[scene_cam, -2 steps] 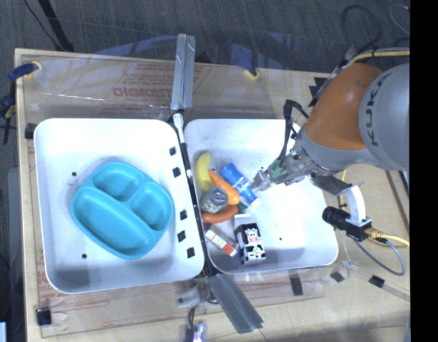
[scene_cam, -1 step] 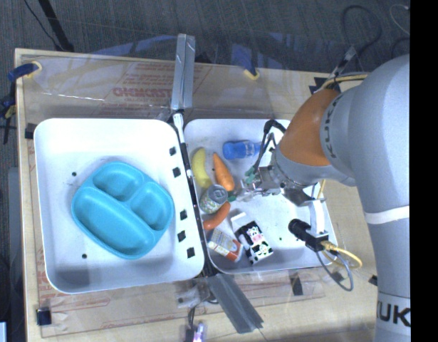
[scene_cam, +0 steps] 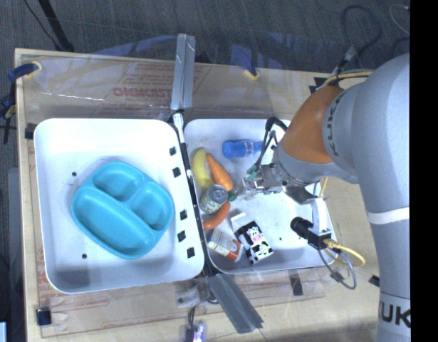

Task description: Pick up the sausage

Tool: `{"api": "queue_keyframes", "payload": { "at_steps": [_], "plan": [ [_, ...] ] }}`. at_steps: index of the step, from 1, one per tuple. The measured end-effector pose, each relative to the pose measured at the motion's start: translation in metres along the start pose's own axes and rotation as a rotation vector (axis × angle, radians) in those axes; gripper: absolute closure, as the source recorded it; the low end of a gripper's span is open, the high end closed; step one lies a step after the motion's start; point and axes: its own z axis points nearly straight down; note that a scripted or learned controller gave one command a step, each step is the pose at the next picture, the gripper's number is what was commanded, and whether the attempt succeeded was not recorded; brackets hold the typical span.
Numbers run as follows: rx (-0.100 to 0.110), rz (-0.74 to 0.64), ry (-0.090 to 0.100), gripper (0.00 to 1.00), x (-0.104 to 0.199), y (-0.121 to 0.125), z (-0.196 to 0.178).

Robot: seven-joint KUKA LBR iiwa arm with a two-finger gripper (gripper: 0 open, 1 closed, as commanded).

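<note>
The sausage (scene_cam: 216, 218), a short reddish-orange piece, lies in the right bin (scene_cam: 304, 256) near its left wall, just below a small can (scene_cam: 214, 197). My gripper (scene_cam: 256, 182) hangs over the middle of the right bin, to the upper right of the sausage and apart from it. Nothing shows between the gripper and the sausage except bare bin floor. The grey arm with its orange band (scene_cam: 310, 130) reaches in from the right.
Around the sausage lie a banana (scene_cam: 199, 168), an orange carrot (scene_cam: 220, 171), a blue bottle (scene_cam: 240, 149), a cow-patterned carton (scene_cam: 253, 240) and another small carton (scene_cam: 224, 248). The left bin (scene_cam: 55, 155) holds a blue divided plate (scene_cam: 122, 207).
</note>
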Motion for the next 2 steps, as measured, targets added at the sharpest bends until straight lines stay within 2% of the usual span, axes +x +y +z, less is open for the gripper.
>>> {"api": "queue_keyframes", "payload": {
  "at_steps": [1, 2],
  "plan": [
    [-0.004, -0.104, -0.002, 1.00, 0.068, 0.057, -0.067],
    [-0.002, -0.408, -0.002, 1.00, 0.055, 0.005, 0.009]
  ]
}}
